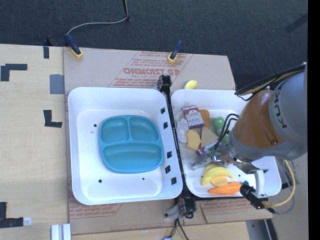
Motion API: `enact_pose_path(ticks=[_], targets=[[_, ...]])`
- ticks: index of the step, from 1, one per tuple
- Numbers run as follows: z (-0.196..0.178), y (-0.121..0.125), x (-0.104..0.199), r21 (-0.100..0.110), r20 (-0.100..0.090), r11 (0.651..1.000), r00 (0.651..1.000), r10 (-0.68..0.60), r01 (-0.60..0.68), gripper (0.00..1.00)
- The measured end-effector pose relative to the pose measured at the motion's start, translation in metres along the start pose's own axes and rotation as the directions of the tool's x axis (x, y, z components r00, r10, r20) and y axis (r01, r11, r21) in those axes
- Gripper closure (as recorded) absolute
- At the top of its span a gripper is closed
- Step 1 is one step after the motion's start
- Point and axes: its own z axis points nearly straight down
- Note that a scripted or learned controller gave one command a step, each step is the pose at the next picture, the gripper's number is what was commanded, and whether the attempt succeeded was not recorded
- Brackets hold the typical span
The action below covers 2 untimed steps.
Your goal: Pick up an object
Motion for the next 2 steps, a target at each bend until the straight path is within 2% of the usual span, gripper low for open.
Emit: enact_pose_path(ticks=[1, 2], targets=[[-0.0023, 0.0763, 0.0146, -0.001, 0.001, 1.0, 1.0, -0.001, 0.001, 0.0], [-0.0114, 0.0753, 0.0141, 0.003, 0.001, 1.0, 1.0, 0.0, 0.0, 1.0]])
